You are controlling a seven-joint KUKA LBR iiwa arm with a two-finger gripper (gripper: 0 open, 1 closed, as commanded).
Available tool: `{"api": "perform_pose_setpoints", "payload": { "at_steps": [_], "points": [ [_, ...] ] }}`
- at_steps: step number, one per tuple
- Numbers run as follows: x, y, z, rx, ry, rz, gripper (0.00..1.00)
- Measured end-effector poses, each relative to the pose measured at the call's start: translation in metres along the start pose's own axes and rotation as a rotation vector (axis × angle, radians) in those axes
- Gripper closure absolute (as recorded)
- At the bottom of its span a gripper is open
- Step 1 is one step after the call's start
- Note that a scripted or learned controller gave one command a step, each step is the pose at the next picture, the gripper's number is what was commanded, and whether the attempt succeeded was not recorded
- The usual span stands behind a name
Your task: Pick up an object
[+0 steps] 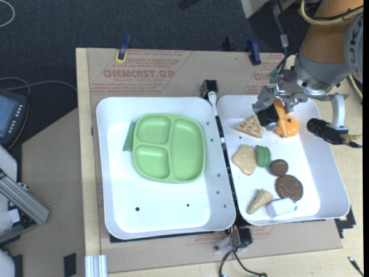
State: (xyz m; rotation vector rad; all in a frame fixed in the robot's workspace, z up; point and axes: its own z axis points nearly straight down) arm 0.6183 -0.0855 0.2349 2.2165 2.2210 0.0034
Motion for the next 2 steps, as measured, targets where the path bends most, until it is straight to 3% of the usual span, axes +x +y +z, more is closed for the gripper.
{"api": "perform_pose_setpoints", "payload": {
  "at_steps": [1, 2],
  "points": [
    [0.001, -0.013, 0.018, 0.009, 0.002, 0.002, 1.00],
    [0.004, -0.005, 0.000, 0.000, 0.000, 0.000, 1.00]
  ]
}}
